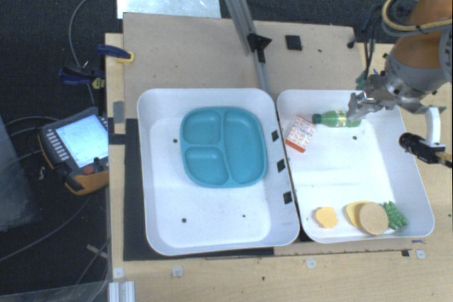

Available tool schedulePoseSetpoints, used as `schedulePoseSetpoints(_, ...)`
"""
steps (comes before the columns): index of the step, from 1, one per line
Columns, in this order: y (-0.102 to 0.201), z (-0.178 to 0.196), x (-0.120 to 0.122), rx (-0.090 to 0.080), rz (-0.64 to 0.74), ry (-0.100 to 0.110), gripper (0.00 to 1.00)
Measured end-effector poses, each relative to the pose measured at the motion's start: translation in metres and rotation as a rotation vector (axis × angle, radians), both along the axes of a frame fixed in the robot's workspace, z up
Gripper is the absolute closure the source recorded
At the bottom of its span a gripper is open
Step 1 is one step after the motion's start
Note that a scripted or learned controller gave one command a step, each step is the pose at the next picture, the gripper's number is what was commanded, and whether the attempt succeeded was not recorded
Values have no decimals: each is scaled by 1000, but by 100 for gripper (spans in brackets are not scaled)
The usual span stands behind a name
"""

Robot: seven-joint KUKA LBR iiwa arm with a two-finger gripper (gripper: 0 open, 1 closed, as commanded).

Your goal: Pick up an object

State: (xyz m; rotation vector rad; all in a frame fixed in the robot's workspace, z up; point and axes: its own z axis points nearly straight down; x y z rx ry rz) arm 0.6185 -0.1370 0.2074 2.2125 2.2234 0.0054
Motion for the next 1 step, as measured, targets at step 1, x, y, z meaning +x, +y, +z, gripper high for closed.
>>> schedulePoseSetpoints(1,-5,63,-3,-1,0,-3,100)
